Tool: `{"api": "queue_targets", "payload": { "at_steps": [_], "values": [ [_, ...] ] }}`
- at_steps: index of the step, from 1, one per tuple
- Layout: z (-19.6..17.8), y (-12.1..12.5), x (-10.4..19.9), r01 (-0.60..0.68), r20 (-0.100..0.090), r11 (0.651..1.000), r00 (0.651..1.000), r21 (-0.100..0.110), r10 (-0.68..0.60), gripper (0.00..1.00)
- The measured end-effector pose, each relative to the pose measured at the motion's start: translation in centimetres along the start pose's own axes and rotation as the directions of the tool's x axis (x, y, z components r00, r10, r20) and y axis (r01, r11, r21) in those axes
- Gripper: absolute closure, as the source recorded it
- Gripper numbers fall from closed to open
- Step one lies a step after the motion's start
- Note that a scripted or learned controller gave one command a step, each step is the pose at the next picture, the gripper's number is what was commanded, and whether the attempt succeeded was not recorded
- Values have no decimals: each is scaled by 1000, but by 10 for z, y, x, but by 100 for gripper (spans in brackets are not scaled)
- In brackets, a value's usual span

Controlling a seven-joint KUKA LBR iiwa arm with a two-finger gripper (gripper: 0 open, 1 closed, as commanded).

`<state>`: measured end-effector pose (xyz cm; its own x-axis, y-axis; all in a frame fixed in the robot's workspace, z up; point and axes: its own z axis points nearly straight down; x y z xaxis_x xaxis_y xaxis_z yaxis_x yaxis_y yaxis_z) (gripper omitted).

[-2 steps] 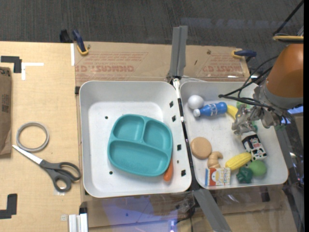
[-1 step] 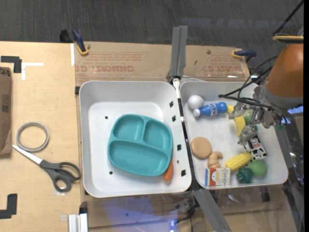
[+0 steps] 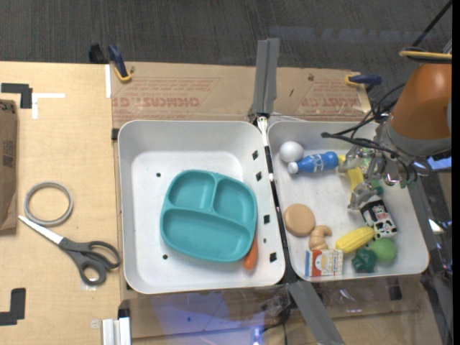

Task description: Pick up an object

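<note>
Scissors (image 3: pixel 79 252) lie at the near left beside a tape roll (image 3: pixel 48 202). Next, the left bin (image 3: pixel 136 214) holds a teal divided plate (image 3: pixel 209 215). Rightward, the right bin (image 3: pixel 332 131) holds a blue bottle (image 3: pixel 314 163), bread roll (image 3: pixel 299 219), corn (image 3: pixel 355 239) and carton (image 3: pixel 323 263). Gripper (image 3: pixel 364 190) hovers above; finger state unclear.

A dark grey carpeted floor (image 3: pixel 215 13) filled the top of the scene. Below it lay a pale wooden bench (image 3: pixel 57 135) with a sheet of brown cardboard (image 3: pixel 187 95) clamped flat. A roll of tape (image 3: pixel 48 203) and grey-handled scissors (image 3: pixel 75 250) rested on the wood, just beside each other.
</note>
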<state>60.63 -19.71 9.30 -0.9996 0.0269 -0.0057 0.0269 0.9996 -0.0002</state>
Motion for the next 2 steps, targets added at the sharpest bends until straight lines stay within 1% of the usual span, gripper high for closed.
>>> {"api": "queue_targets", "payload": {
  "at_steps": [1,2],
  "values": [
    [-11,0,-2,2,6,1000,1000,2,-2,100],
    [-11,0,-2,2,5,1000,1000,2,-2,0]
  ]
}}
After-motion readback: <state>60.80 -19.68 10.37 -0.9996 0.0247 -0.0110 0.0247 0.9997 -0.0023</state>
